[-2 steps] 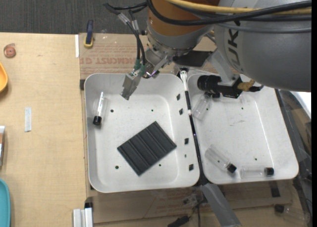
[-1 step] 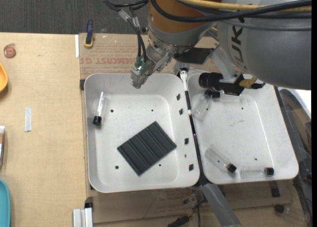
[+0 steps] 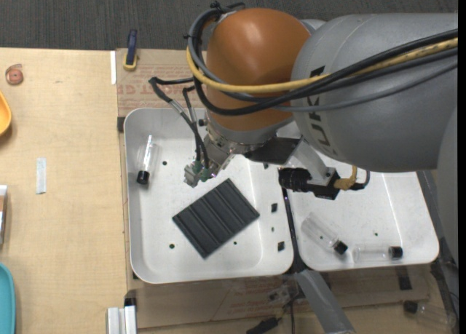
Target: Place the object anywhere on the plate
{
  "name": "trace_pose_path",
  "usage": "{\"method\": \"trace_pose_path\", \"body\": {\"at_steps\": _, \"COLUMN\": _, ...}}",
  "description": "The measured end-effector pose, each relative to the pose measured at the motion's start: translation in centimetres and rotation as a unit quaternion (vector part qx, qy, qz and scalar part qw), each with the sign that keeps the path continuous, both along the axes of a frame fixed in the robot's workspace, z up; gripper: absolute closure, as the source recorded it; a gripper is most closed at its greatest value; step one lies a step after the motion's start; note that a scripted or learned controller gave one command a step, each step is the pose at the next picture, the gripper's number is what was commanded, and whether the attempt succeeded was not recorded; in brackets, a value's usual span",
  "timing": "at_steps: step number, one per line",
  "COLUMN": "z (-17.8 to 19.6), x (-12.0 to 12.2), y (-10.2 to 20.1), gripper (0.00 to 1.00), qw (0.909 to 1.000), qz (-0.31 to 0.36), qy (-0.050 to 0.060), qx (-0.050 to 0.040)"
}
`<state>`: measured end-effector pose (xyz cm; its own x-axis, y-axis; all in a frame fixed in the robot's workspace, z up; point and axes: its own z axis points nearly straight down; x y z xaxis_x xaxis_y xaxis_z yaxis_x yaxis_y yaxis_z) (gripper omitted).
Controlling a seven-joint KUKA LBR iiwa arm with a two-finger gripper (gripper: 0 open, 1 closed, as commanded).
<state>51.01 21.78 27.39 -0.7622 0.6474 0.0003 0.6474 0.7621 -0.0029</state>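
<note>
So the grey arm with the orange band is hanging over the left shallow white bin, and it blocks a good chunk of that bin's back half. The gripper pokes out from under the wrist, low over the bin floor, with a small greenish bit at its tip. Honestly can't tell from this angle whether it's open or closed, and I can't make out anything in it.

The flat, dark grey ribbed rectangular plate sits just beside the gripper, on the side nearer the front edge of the bench and a touch to the right in the picture. It's lying at an angle on the bin floor, and nothing is on it.

Left of the gripper, in the same bin, there's a clear plastic tube with a black cap, lying flat near the bin's left wall with the cap end pointing toward the front. It's apart from the gripper and well off the plate.

Over on the gripper's right, past the divide, the right shallow white bin has two more tubes: a short clear capped tube and a longer clear capped tube, both lying near the front rim, far from the gripper.

Way behind and left of the gripper, a small blue clamp sits on the cardboard edge.
</note>
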Motion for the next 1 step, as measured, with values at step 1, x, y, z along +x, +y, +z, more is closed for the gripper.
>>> {"method": "trace_pose_path", "body": {"at_steps": 1, "z": 3.04, "x": -0.02, "y": -0.14, "gripper": 1.0, "qw": 0.9998, "qz": 0.021, "qy": -0.003, "qx": 0.0012}}
